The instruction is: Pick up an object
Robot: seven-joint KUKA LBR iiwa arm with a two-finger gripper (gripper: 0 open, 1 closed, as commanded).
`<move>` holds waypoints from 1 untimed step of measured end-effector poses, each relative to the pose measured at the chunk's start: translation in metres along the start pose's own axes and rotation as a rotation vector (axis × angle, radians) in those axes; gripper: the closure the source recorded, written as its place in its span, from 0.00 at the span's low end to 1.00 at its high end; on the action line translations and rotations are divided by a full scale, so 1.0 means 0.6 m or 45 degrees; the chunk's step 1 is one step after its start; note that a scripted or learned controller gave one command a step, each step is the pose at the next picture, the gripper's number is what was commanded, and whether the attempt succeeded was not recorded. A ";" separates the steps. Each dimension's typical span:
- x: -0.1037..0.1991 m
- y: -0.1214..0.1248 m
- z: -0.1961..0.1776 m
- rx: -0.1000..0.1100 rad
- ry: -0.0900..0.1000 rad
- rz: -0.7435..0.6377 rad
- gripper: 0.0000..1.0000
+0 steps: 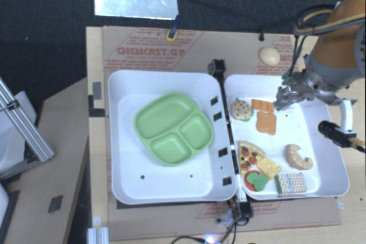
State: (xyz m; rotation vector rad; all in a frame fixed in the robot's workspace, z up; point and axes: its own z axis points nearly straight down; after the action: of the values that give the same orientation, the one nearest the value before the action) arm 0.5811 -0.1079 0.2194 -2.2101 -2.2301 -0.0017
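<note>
Bins: I count two, side by side. The left bin [123, 180] holds one thing, a green tray [173, 127] with three compartments, lying near its middle.

The right bin [331, 171] holds eight toy food pieces as I read them. At its 10 o'clock sits a cookie [241, 110], just beside an orange cracker [262, 106], and a second orange piece [266, 123] lies touching the cracker's lower edge. Toward 4 o'clock there is one croissant [299, 157]. Along the bottom, from 8 to 6 o'clock, I see one pizza slice [249, 154], one cheese wedge [268, 168] overlapping it, one red and green piece [255, 180] below those, and one patterned packet [292, 183] to their right.

One egg [269, 56] rests outside the bins, on the board at 12 o'clock above the right bin.

The arm reaches in from 3 o'clock, and the gripper [283, 101] hangs low over the right bin's 12 o'clock region, just right of the cracker. I cannot tell from here how far the claw is open, and I see nothing caught in it.
</note>
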 end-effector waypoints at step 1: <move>0.097 -0.021 0.001 0.000 0.001 -0.002 1.00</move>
State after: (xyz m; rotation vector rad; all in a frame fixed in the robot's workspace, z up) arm 0.5678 -0.0498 0.2192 -2.2084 -2.2313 -0.0026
